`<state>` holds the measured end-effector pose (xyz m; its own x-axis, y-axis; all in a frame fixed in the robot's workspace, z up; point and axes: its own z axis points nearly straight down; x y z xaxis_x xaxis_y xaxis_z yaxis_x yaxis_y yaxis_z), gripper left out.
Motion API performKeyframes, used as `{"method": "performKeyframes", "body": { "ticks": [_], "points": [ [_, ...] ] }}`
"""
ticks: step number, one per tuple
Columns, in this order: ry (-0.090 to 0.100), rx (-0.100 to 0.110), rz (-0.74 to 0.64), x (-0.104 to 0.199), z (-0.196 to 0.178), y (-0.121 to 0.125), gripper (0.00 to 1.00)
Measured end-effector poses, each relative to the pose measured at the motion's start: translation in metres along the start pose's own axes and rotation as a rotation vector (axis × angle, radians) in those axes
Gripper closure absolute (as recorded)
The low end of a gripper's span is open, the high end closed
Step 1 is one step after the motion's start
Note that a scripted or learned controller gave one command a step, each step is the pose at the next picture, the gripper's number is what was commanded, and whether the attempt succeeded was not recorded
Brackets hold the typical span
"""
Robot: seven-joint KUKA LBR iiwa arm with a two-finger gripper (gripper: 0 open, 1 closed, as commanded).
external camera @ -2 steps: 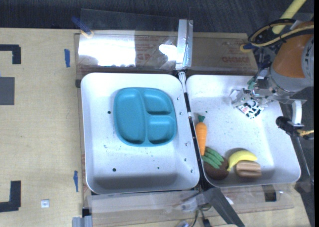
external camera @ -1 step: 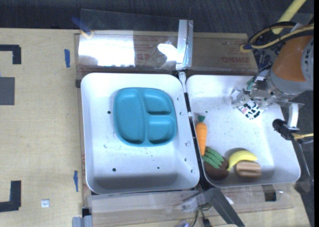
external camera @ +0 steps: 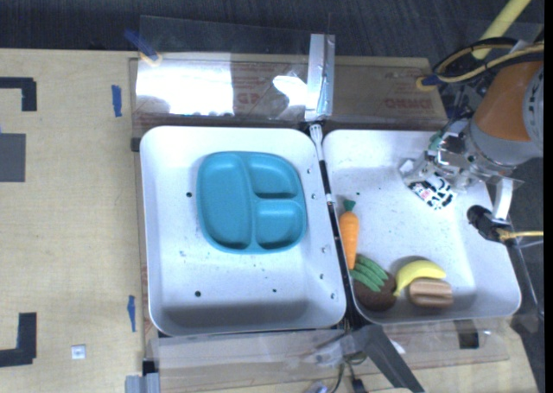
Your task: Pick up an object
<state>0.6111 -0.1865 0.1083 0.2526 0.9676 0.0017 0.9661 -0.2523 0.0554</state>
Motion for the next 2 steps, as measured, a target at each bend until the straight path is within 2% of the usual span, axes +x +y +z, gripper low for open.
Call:
{"method": "performKeyframes", "body": {
  "ticks": [1,2],
  "points": [
    [-0.002,0.015,-0.135,-0.006,0.002,0.017,0.00],
    [0.000,0.003,-0.030,-0.002,0.000,0.005,0.00]
  ]
}}
